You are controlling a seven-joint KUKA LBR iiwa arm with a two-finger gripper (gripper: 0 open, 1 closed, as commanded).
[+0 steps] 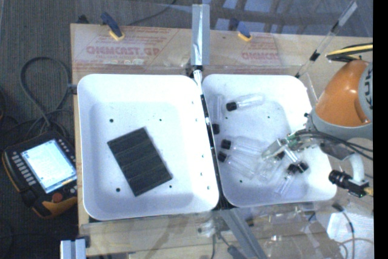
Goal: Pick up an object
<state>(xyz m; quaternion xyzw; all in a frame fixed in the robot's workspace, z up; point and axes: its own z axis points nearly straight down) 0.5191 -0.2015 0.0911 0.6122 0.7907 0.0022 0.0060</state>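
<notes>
The arm's hand (285, 148) reaches low into the right white bin (267, 191) among clear plastic vials with black caps (242, 102); whether it grips anything, I cannot tell. A dark ribbed rectangular pad (139, 161) lies in the left white bin (97, 94).

Two bins are set side by side on tabletop (139, 48): ribbed pad (139, 161) laid in left bin (91, 130); vials (245, 151) scattered in right bin (267, 85), w/ tool (285, 148) over them.
</notes>
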